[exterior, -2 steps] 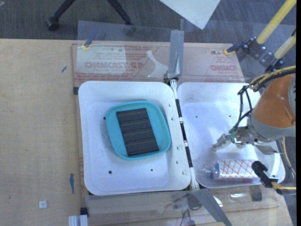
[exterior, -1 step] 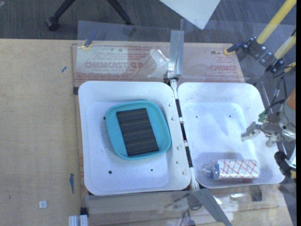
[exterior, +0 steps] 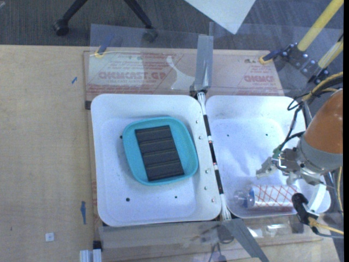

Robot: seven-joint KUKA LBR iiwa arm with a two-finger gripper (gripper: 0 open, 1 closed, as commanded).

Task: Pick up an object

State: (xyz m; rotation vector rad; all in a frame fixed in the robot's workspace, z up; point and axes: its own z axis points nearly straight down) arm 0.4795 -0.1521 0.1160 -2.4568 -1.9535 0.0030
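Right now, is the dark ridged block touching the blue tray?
Touching. In the camera view the dark ridged block lies flat inside the blue tray, resting on its floor, in the left bin.

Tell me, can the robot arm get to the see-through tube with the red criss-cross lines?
Probably yes. The tube lies in the right bin, with the tool hanging just above it and nothing between them.

teal tray (exterior: pixel 131 146) with black ridged block (exterior: pixel 158 153); red-crosshatched clear bottle (exterior: pixel 265 196).
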